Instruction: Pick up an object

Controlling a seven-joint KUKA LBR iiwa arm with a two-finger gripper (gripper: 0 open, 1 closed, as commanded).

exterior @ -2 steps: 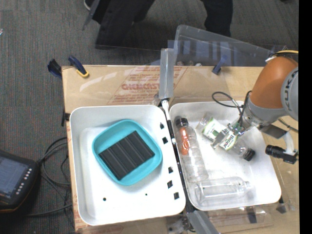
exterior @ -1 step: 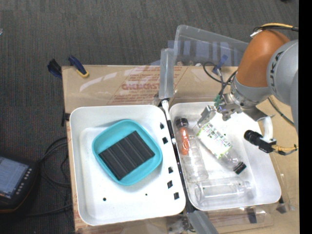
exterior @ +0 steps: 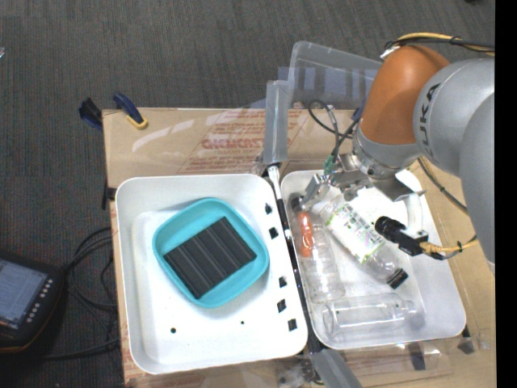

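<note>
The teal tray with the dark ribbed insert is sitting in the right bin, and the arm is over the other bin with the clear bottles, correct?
Not quite. In the camera view the teal tray with its dark ribbed insert lies in the left bin. The arm is over the right bin, among the clear bottles.

Grey arm (exterior: 464, 128), orange band (exterior: 400, 95), black cables (exterior: 327, 120)

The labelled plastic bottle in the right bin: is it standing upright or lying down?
Lying down: the labelled plastic bottle rests on its side, slanting across the right bin.
</note>
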